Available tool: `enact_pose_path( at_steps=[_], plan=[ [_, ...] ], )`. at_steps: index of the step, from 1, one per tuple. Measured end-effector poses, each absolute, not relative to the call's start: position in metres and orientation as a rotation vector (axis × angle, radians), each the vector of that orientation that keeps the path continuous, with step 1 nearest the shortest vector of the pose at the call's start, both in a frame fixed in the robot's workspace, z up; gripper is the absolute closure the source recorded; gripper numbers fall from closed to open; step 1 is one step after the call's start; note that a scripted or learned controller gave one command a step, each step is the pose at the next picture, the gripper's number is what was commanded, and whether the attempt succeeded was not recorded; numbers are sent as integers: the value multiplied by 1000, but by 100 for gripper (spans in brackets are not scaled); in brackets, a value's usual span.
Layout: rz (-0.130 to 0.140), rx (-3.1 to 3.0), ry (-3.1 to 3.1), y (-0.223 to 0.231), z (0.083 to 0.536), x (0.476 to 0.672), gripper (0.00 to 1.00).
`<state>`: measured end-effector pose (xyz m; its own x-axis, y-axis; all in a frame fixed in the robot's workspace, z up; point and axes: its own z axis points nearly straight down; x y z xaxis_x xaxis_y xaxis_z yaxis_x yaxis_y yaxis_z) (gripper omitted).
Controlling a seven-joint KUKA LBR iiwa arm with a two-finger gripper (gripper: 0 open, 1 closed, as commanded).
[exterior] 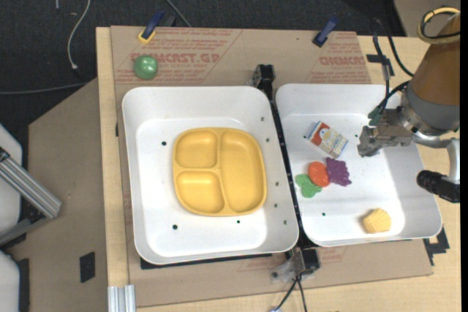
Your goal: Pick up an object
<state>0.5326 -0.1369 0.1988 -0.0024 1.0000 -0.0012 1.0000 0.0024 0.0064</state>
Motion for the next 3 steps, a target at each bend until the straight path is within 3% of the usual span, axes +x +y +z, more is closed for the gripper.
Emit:
enact_pose_path(
  at_steps=[1, 3],
  plan=[
    [6, 2216, 2219, -137, 247, 534, 100],
    [4, 2215, 2231, -32, 243, 536, 100]
  ],
)
